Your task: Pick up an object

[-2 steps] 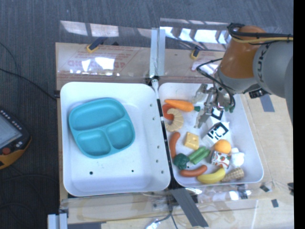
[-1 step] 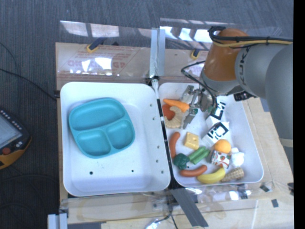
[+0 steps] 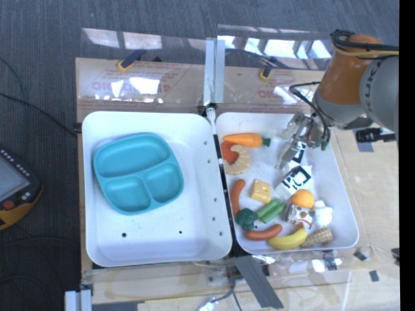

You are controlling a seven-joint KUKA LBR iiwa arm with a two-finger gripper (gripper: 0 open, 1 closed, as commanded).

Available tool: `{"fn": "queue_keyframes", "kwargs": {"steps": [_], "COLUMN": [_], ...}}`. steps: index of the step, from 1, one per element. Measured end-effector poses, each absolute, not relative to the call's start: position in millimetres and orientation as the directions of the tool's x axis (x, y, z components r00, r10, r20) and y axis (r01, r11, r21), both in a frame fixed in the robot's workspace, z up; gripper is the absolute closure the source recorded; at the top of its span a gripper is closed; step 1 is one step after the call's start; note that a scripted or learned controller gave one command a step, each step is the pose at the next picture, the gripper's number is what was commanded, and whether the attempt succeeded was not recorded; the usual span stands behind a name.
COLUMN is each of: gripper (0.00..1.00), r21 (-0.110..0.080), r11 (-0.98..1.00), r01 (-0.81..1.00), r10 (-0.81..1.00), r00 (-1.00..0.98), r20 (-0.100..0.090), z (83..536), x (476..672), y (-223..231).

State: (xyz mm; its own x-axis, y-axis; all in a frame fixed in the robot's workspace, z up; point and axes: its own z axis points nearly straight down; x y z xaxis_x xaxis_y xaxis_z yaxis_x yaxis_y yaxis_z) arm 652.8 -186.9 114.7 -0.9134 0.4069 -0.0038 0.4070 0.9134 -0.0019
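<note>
Camera view was set high over the counter (image 3: 97, 76), so that both white bins could be watched at once. The left bin (image 3: 194, 238) carried a blue divided plate (image 3: 137, 172), kept apart from the clutter. The right bin (image 3: 343, 199) was crowded with toy food: a carrot (image 3: 243, 139), a cheese wedge (image 3: 261, 190), a sausage (image 3: 262, 232), a banana (image 3: 288, 240) and a tagged black-and-white cube (image 3: 297, 178), presumably heaped together as candidates for picking. The end effector (image 3: 295, 141) was poised low over the upper part of that bin, just above the cube; whether its fingers were apart or together could not be told, and nothing was seen held. Dark carpet (image 3: 39, 18) surrounded the counter, and clear panels (image 3: 155, 44) at the back caught glare.
</note>
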Motion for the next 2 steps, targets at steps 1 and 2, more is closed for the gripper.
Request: {"fn": "queue_keyframes", "kwargs": {"steps": [1,2], "gripper": [0.0,0.0], "r21": [0.006,0.009], "r11": [0.841,0.741], "r01": [0.541,0.671], "r10": [0.541,0.671], "r00": [-0.841,-0.741], "r20": [-0.012,-0.012], "z": [90,90], "x": [557.1,593.4], "y": [-191,-96]}}
